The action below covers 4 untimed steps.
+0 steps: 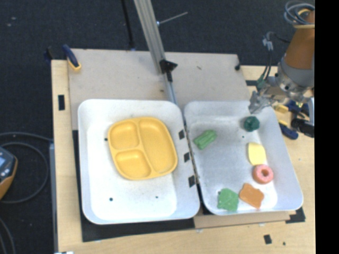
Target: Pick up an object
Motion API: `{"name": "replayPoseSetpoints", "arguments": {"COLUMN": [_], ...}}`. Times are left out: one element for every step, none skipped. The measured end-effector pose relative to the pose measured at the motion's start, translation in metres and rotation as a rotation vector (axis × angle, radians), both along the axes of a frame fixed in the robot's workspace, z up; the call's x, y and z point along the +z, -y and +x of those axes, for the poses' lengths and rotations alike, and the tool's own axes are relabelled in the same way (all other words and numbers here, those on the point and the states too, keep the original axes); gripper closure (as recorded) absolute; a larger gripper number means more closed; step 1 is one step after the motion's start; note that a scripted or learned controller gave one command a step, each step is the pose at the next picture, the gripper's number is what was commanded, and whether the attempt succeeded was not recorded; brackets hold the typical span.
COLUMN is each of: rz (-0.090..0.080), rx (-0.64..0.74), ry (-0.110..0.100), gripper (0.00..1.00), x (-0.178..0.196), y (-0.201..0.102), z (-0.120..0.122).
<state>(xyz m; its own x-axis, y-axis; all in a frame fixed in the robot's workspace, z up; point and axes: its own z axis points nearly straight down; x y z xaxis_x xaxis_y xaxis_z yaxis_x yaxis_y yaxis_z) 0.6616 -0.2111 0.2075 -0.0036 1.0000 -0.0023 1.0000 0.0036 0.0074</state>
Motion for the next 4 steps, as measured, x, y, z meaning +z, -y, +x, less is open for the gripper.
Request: {"name": "replayPoseSetpoints", "arguments": {"rz": [-0.001, 0.002, 0.003, 0.004], "rx": [0.001, 0.002, 0.003, 0.004], "ry": [0.001, -0.006, -0.007, -0.006], "gripper": [1.00, 1.00, 1.00, 1.00], "x": [0.054, 0.047, 0.040, 0.049], "y": [0.002, -0.051, -0.108, -0.162], "z": [0.001, -0.003, -0.012, -0.031]}}
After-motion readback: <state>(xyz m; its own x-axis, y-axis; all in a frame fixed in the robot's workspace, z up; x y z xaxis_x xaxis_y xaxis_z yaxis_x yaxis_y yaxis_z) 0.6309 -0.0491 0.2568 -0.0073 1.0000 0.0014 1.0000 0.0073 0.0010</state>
